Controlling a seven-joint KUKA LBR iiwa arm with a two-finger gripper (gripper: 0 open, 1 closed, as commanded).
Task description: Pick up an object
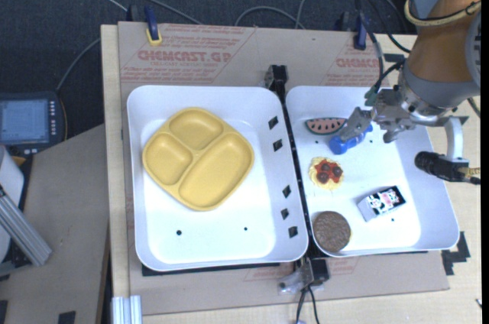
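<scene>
The counter point(191, 47) carries two white bins; the left bin point(153, 238) holds a yellow divided plate point(199, 158), probably parked there away from the picking; the right bin point(428, 215) keeps the loose items spread well apart, which gives room to reach each; the claw point(374, 124) hangs over the bin's upper part, whether clenched or released I cannot tell; a blue object point(345, 139) lies at its tip, long axis slanting up-right toward the arm; near it lie a watermelon slice point(323, 125), a small pizza point(327, 172), a brown disc point(331, 231) and a black-and-white carton point(380, 202)
</scene>
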